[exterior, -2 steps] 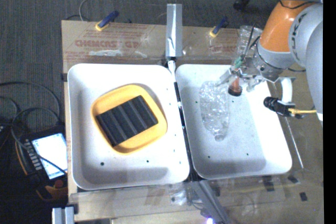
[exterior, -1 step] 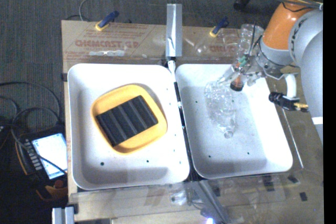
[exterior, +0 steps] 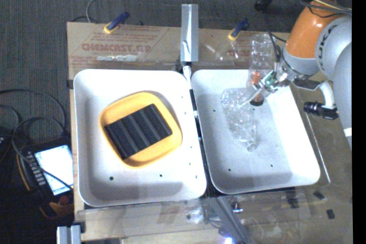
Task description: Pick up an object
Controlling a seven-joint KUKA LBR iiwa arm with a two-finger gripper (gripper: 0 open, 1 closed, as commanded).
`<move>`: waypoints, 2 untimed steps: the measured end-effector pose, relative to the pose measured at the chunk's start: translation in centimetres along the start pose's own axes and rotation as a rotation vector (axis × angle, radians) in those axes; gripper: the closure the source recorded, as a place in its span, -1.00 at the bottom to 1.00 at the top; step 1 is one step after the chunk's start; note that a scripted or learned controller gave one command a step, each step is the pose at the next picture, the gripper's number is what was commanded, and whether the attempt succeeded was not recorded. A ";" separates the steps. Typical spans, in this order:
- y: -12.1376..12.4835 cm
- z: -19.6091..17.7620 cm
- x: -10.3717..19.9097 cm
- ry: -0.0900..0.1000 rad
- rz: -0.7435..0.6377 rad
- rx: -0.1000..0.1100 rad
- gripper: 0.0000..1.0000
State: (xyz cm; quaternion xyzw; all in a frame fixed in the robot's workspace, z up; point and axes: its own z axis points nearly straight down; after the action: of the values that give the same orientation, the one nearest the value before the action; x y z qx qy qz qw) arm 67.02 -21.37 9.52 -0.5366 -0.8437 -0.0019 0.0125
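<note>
The counter [exterior: 143, 43] is covered at the rear by a sheet of brown cardboard on which the red word "CHEMCAST" can be read; the smaller print beneath it is too blurred to make out. The sheet is pinned down by two clamps with blue and yellow handles [exterior: 116, 22], presumably so that it cannot shift. Two shallow white bins are set side by side and touching, so that things can be moved from one to the other. In the left bin [exterior: 91, 180] a yellow tray with a dark ribbed insert [exterior: 140, 129] is laid flat and turned at a slant. The grey arm with its orange band [exterior: 311, 28] is reached in from the right over the right bin [exterior: 286, 174]. In that bin two clear plastic bottles are seen: one crumpled bottle [exterior: 240, 117] lies near the middle, and a second clear bottle [exterior: 261, 57] stands up at the far rim, just beside the gripper [exterior: 263, 86]. The gripper is poised low between the two bottles, seemingly for a grasp; whether it is released, clenched or grasping anything cannot be told.
</note>
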 end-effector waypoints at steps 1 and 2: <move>-0.1 -0.5 0.4 0.009 -0.002 0.009 1.00; 2.6 -9.8 6.1 -0.023 -0.058 -0.012 1.00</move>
State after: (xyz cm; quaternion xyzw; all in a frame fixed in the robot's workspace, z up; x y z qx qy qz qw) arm 66.93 -14.89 19.42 -0.5122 -0.8589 -0.0012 -0.0004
